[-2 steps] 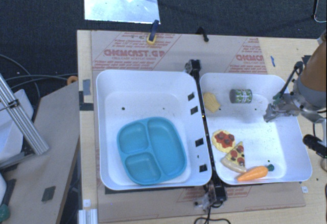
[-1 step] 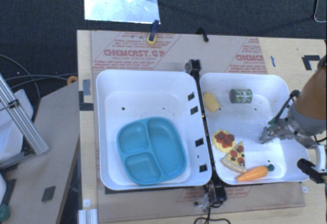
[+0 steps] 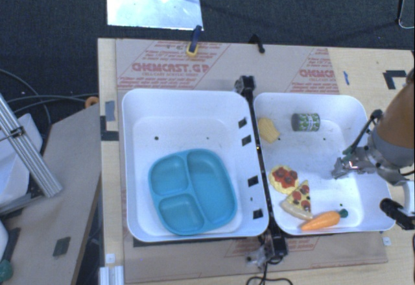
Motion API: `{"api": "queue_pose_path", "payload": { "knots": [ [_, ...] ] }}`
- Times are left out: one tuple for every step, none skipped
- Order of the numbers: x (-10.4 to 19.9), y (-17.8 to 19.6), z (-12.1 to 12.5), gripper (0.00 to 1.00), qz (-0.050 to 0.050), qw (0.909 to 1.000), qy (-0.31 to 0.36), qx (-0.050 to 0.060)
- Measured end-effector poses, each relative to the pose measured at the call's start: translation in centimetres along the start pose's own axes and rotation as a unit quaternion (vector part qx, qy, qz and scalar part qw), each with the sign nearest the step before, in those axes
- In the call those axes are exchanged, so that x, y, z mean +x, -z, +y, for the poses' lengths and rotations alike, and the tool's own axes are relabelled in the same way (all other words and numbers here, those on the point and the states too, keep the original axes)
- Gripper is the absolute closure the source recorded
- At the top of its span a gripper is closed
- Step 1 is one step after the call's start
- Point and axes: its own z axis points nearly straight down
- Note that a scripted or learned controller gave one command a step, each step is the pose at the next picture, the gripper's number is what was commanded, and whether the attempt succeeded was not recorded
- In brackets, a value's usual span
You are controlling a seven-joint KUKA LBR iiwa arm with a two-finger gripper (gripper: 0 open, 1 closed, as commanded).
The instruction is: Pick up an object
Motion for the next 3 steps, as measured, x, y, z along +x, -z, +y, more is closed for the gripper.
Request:
{"api": "queue_pose_path", "payload": {
  "knots": [
    [0.1, 12.2, 8.7, 1.00, -0.002, 1.0000, 0.004, -0.008],
    [-0.1, 8.3, -3.7, 1.00, 0.002, 1.0000, -0.003, 0.007],
    [0.0, 13.0, -1.5, 1.00, 0.000, 1.0000, 0.002, 0.000]
  ]
}}
